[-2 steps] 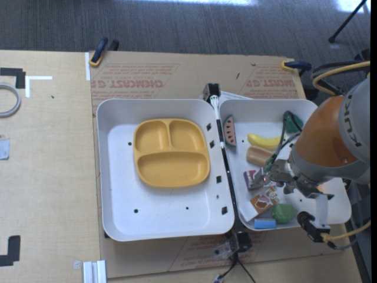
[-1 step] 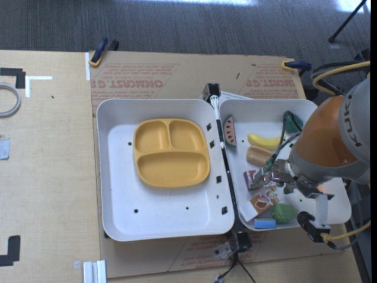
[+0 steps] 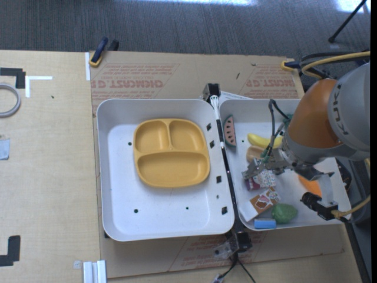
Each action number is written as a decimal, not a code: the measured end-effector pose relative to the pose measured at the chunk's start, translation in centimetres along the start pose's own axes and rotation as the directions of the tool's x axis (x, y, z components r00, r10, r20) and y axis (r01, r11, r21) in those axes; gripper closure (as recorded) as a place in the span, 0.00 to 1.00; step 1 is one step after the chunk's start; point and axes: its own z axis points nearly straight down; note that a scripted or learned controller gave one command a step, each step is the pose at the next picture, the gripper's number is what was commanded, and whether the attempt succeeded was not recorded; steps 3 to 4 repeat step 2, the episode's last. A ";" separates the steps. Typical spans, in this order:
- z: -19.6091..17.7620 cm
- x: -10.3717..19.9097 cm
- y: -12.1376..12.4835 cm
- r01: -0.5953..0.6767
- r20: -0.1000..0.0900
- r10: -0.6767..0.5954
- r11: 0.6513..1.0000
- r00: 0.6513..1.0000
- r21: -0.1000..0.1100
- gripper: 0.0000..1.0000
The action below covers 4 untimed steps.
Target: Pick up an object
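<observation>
Nearest the camera, at the right bin's (image 3: 330, 223) front wall: a small blue block (image 3: 265, 223) is lying just beside a green lumpy item (image 3: 284, 213), the two almost touching. Just behind them an orange-and-white packet (image 3: 264, 201) is resting on the bin floor.

Mid-bin: the claw (image 3: 263, 168) is hanging low over a cluster of small things, its metal tip sitting directly above a dark red piece (image 3: 253, 183); whether the claw is spread or pressed together cannot be told, and nothing is visibly lifted. An orange item (image 3: 311, 187) is peeking out to the right under the arm (image 3: 330, 119), whose grey body and orange band are covering the bin's right half.

Farther back in the same bin: a yellow banana (image 3: 262, 140) is lying just behind the claw, close to it, with a tan piece (image 3: 254, 153) between banana and claw. A watermelon slice (image 3: 228, 131) is standing against the divider, apart from the claw to its left.

Left bin (image 3: 118, 205): a yellow divided plate (image 3: 172, 152) is sitting in its rear half, well apart from the claw.

Far end of the surface (image 3: 47, 158): a blue-and-yellow tool (image 3: 98, 51) is lying at the cardboard's back corner
</observation>
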 end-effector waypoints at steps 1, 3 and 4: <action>-1.0 -0.1 0.1 -0.003 0.000 0.003 1.000 1.000 -0.001 1.00; -12.6 2.7 0.1 -0.134 0.001 0.134 0.991 0.991 -0.001 1.00; -12.6 2.7 0.1 -0.134 0.001 0.134 0.991 0.991 -0.001 1.00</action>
